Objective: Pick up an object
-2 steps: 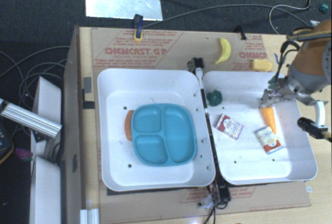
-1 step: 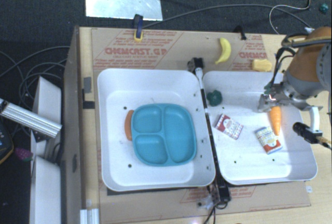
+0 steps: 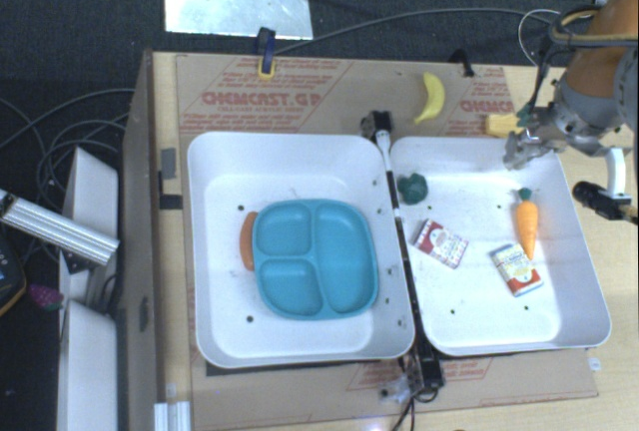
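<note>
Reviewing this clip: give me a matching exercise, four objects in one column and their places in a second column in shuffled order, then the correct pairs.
Things:
1. banana
2. blue tray
3. carrot
4. green object

Places:
A. right bin, far left corner
B. on the board behind the bins
C. middle of the left bin
D. right bin, right side

Pairs: 1-B, 2-C, 3-D, 4-A
</note>
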{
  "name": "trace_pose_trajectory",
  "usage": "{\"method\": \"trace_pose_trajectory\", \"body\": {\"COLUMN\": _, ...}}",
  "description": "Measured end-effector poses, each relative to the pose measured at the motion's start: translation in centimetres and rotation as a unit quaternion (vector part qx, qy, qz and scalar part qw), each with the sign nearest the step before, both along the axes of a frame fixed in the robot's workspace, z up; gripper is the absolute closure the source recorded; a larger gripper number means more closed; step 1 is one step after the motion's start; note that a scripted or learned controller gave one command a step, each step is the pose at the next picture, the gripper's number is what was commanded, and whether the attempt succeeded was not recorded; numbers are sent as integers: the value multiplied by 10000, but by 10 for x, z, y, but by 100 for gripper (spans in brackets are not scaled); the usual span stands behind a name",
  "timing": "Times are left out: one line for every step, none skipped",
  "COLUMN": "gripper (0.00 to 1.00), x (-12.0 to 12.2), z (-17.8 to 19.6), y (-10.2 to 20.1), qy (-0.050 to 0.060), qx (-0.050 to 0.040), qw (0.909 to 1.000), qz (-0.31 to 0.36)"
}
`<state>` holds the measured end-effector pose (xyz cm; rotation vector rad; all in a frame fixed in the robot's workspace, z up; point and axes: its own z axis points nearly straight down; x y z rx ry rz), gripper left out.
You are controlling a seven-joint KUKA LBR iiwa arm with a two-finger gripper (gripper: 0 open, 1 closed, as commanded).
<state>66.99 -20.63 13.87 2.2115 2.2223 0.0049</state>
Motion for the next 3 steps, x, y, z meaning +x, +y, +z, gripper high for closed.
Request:
{"method": "trace_pose_trajectory", "body": {"gripper": 0, "x": -1, "z": -1, "y": 0, "qy": 14, "qx": 3, "qw": 10000, "qz": -3}}
{"method": "trace_pose_trajectory", "body": {"gripper": 0, "x": -32, "z": -9, "y": 0, "qy": 24, "qx": 4, "qw": 10000, "qz": -14}}
{"method": "trace_pose_trajectory", "body": {"gripper": 0, "x": -68, "z": -27, "y": 0, "qy": 29, "qx": 7, "qw": 10000, "qz": -18}}
